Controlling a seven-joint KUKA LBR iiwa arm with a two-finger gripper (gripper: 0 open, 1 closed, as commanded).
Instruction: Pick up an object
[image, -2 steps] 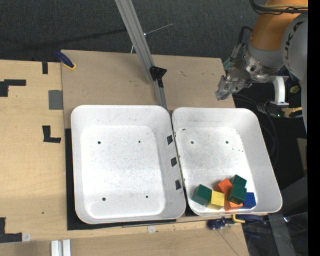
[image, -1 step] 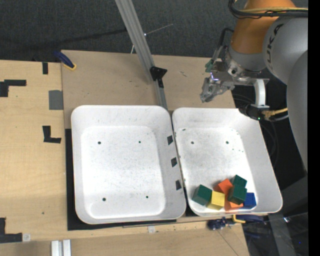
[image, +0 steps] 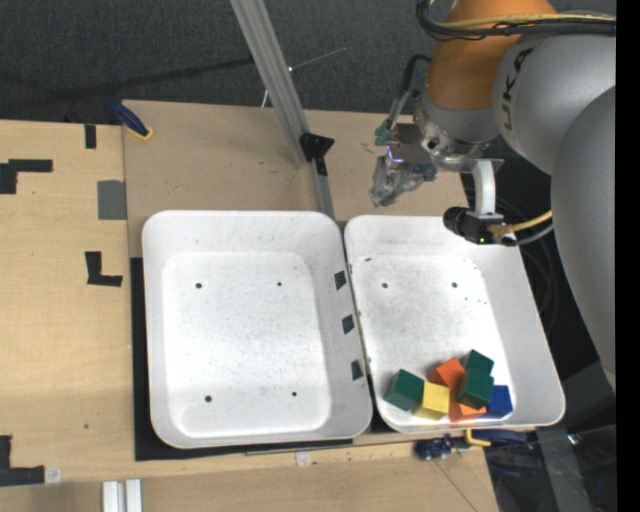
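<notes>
- Crowded at the lower edge of the frame, in the near corner of the right bin (image: 520, 300), a cluster of blocks is seen: a green block (image: 405, 389), a yellow block (image: 435, 400), an orange block (image: 450, 372), a dark green block (image: 478, 377) and a blue block (image: 498, 400), all touching or overlapping.
- The gripper (image: 395, 185) is seen at upper centre-right, above the bench beyond the right bin's far rim, well apart from the blocks.
- Whether the claw is released or clenched cannot be told; nothing is seen in it.
- A failed grasp is judged likely: the tight packing leaves little room beside any block, and neighbours may be pushed against the bin wall.
- The left bin (image: 160, 300) is not involved.
</notes>
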